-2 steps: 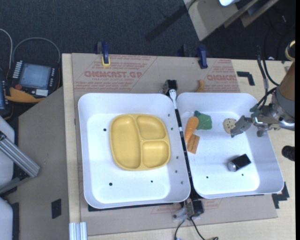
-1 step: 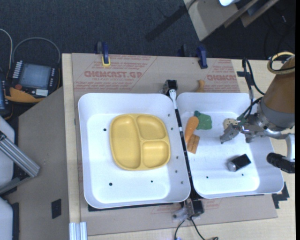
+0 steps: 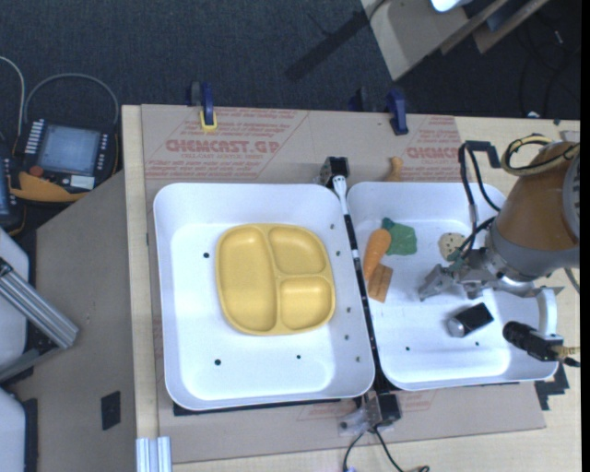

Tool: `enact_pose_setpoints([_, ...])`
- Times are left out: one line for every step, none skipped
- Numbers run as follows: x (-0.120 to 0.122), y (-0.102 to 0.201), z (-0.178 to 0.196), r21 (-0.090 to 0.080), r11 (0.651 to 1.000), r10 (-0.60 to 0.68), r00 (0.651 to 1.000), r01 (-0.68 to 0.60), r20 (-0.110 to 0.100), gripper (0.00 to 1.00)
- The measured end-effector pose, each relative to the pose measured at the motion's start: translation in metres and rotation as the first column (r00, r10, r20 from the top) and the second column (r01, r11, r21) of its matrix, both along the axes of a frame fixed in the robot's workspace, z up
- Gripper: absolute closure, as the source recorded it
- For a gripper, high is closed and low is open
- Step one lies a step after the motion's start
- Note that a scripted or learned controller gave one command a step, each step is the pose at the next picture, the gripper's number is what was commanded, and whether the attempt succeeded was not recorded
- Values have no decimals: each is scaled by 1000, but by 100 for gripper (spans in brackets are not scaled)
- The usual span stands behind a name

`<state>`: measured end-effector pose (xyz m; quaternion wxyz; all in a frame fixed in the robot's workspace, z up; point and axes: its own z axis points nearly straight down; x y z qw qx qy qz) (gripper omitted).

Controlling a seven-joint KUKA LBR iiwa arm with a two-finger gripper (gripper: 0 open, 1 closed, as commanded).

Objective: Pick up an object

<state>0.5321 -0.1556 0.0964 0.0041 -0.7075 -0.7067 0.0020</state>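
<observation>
Left bin [image 3: 184, 369] holds a yellow divided plate [image 3: 275, 277]; right bin [image 3: 406, 359] holds a toy carrot [image 3: 376, 249]; fingers' [image 3: 442, 279] state unclear.

Even overhead light, slightly soft picture

The two white bins [image 3: 184, 369] glow bright and nearly wash out, with faint shadows along their inner walls; the yellow divided plate [image 3: 275, 277] casts almost none. The floor around the counter [image 3: 147, 166] falls dark blue and dim. A glare spot burns at the top edge [image 3: 445, 5]. Edges look mildly blurred and grainy throughout.
</observation>
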Motion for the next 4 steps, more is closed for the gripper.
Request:
enact_pose_setpoints([2, -1, 15, -4, 1000, 0, 1000, 0, 10, 100])
enact_pose_setpoints([12, -2, 75, -6, 1000, 2, 1000, -2, 16, 100])
enact_pose_setpoints([14, -2, 126, -6, 1000, 2, 1000, -2, 16, 100])
enact_pose_setpoints([13, 47, 136, -2, 1000, 7, 1000, -7, 11, 100])
